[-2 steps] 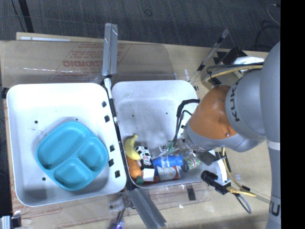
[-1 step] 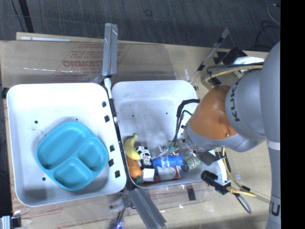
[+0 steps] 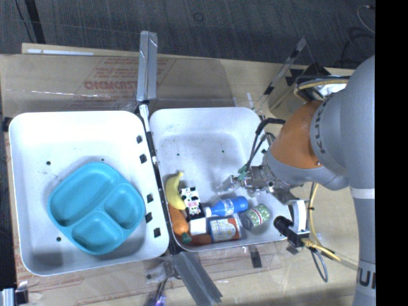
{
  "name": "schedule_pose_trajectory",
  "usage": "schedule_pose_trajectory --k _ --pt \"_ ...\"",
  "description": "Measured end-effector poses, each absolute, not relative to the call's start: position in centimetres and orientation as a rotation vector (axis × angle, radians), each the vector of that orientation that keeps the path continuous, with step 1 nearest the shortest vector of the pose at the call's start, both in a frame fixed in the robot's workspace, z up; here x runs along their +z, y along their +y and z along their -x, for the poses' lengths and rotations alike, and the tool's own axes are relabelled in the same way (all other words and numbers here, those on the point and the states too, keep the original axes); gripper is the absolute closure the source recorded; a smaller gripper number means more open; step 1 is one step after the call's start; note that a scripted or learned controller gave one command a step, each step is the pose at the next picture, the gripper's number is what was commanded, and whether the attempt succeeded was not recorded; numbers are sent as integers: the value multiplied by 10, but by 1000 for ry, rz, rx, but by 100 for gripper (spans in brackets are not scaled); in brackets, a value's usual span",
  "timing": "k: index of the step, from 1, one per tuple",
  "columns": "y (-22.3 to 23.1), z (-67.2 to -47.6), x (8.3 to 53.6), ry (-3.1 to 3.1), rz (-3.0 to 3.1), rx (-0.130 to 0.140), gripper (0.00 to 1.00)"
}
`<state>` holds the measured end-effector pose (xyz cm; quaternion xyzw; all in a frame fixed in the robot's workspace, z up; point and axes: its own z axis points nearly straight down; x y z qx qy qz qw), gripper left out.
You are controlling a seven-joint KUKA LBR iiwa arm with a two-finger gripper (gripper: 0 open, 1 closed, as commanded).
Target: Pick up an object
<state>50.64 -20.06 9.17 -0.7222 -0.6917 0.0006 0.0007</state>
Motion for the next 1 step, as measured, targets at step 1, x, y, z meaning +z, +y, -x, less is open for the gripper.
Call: schedule_pose_trajectory --k 1 --pt "-169 -477 92 -2198 2243 0 0"
